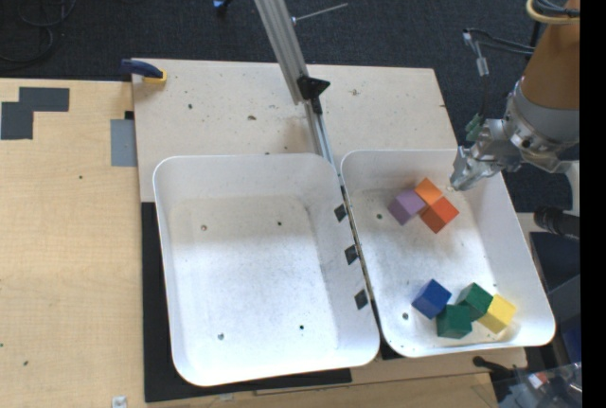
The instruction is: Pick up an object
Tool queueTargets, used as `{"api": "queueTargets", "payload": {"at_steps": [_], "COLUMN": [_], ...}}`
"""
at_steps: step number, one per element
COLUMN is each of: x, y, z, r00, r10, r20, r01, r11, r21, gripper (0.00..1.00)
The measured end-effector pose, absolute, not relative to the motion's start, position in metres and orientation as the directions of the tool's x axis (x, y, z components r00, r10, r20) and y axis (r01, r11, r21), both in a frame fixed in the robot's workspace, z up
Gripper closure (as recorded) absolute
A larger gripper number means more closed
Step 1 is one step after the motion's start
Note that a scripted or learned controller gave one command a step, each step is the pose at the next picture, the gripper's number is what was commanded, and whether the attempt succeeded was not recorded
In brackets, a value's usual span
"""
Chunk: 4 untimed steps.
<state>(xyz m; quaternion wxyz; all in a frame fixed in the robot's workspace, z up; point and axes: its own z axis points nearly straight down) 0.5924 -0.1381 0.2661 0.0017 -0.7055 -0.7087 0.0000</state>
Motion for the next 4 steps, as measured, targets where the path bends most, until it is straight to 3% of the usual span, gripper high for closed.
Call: {"api": "queueTargets", "payload": {"at_steps": [4], "x": [0.556], "y": [0.059], "z": [0.236], "r00": [-0.005], "r10": [1.0], "r20": [0.003], "r01": [1.0], "r11": [0.005], "r21": [-0.006], "gripper": [1.0]}}
